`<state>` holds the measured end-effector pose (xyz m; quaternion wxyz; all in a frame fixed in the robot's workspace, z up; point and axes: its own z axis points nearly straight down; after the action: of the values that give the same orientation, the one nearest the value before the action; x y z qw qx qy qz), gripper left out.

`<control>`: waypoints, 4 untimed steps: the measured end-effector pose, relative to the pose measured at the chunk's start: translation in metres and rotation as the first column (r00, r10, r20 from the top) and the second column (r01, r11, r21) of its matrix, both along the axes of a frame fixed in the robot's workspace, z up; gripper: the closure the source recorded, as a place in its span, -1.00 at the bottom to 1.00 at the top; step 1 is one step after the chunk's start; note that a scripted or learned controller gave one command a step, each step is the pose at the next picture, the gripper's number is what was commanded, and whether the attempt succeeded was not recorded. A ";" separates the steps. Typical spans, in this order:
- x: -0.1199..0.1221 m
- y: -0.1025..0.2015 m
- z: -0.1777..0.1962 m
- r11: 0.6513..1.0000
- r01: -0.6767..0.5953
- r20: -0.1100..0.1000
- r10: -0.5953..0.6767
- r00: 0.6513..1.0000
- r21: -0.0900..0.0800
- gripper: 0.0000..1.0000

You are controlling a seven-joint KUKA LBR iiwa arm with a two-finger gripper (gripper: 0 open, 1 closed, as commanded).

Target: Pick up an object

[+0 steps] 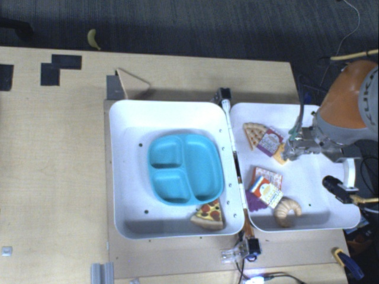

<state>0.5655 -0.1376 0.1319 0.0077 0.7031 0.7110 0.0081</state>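
The grey arm's jaws (291, 149) hung low in the right white bin (331, 218), at the edge of a purple-and-yellow packet (272, 143) beside a waffle-patterned wedge (254, 134) (spread or closed, I could not tell). A tan croissant (286, 210) lay nearer the front wall.

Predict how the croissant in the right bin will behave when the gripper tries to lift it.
The croissant is curved and rounded, so it may rock or slip sideways between fingers. It looks like a small toy, probably light. It lies close to the right bin's front wall, which could hinder a grasp.
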 end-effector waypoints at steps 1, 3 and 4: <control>0.000 0.000 0.000 1.000 0.000 0.000 0.000 1.000 0.000 -1.00; -0.070 0.044 -0.029 1.000 0.012 0.005 -0.012 1.000 -0.005 1.00; -0.018 0.093 0.053 1.000 0.006 -0.018 -0.006 1.000 0.001 1.00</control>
<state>0.5475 -0.0450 0.1854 0.0010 0.7052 0.7090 0.0019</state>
